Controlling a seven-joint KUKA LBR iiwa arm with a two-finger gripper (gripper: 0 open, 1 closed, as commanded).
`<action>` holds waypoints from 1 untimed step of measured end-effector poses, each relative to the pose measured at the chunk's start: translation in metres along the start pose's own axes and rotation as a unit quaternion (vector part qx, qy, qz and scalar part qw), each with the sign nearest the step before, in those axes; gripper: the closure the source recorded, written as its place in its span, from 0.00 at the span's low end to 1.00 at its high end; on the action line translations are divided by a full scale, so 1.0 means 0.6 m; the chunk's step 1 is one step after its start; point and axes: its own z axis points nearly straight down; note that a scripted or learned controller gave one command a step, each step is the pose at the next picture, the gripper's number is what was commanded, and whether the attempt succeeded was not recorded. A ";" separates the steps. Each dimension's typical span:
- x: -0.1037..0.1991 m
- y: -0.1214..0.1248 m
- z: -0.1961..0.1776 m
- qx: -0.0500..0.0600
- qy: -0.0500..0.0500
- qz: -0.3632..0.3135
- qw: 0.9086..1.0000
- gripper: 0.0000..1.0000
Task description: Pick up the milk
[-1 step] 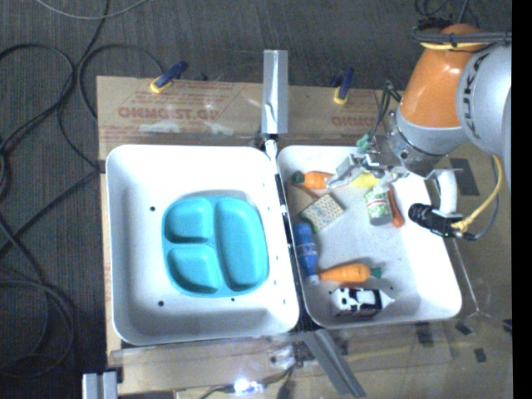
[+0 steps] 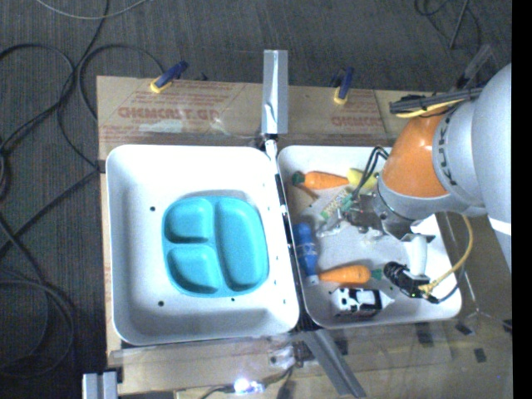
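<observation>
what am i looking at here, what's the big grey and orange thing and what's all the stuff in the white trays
It is one photo from a camera fixed above a bench, looking down at a slant. The big grey and orange thing is a robot arm reaching in from the right. Two shallow white bins sit side by side. The left bin holds a blue divided plate. The right bin holds toy food: two carrots, a blue bottle and a small black-and-white carton, probably the milk it should pick up. The arm hides its tool, so nothing can be seen held.

right bin (image 2: 453, 306): crowded, carrots (image 2: 344, 273), bottle (image 2: 304, 248) | left bin (image 2: 133, 181): tray (image 2: 216, 244)
</observation>
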 end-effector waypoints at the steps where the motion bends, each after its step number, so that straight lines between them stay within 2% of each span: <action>1: 0.132 -0.058 -0.150 0.001 0.000 -0.027 1.000 0.00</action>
